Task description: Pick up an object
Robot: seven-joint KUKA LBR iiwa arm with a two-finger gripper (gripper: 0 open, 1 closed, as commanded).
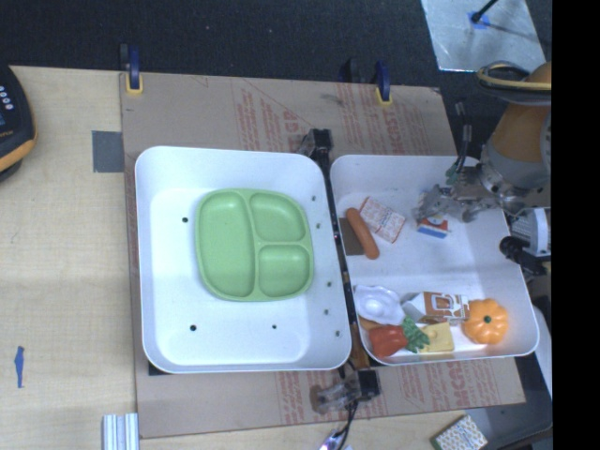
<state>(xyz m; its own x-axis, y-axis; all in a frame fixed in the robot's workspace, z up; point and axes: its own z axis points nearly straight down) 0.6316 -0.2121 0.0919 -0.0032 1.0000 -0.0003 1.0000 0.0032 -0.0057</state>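
Camera view looks down on two bins on the counter: the left bin (159, 251) carries a green tray (253, 244), the right bin (487, 261) a scatter of small things. The gripper (439, 204) hangs low over the right bin's upper part, just above a small red-white-blue carton (432, 228); whether it touches or grips the carton cannot be told. A sausage (362, 233) lies near that bin's left wall, a pumpkin (486, 321) at the lower right. The carton looks light, stiff and crushable; pinching it across its short sides seems safest.
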